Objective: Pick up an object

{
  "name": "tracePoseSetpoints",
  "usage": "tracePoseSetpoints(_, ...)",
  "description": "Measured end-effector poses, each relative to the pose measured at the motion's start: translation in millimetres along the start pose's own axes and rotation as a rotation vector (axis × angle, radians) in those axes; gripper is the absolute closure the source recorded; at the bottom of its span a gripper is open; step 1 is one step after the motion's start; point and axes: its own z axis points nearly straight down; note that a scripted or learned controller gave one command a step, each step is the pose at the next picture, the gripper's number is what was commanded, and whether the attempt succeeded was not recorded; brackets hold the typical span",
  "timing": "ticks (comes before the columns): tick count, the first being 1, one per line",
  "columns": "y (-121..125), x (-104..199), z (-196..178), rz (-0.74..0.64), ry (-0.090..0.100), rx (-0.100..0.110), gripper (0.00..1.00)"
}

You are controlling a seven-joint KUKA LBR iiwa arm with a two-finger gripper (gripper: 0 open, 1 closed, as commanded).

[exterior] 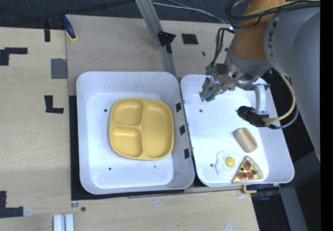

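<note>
Bread roll below gripper, apart

The pale wooden bench carries two shallow white bins side by side — the left bin and the right bin, their edges touching — with black tape marks scattered over its surface.

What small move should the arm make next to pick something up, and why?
Probably swing the gripper toward the near end of the right bin. It hangs at the far end, while the bread roll, fried egg and pizza slice lie there.
</note>
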Motion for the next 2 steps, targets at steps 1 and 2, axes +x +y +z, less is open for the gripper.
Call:
tracePoseSetpoints(1, 6, 52, 6, 0.000, -0.001, -0.001, 1.00)
tracePoseSetpoints(2, 10, 116, 0, -0.002, 0.001, -0.001, 1.00)
